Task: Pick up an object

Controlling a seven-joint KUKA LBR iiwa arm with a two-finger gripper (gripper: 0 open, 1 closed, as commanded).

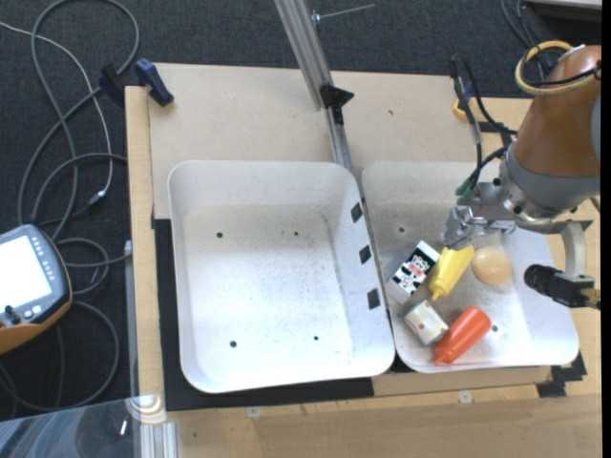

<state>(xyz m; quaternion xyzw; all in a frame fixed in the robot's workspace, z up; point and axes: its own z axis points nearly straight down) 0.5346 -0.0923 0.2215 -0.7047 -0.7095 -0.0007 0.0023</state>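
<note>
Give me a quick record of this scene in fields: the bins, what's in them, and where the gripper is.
bins: two shallow white bins, left bin and right bin
right bin contents: yellow plastic bottle, orange carrot-shaped toy, tan rounded lump, black-and-white patterned block, small white block with a red side
gripper: over the right bin, just above the yellow bottle's upper end
holding anything: cannot tell

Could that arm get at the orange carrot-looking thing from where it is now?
Probably yes. The orange carrot-shaped toy lies uncovered near the right bin's front edge, and the gripper hangs above the same bin, over the yellow piece.
</note>
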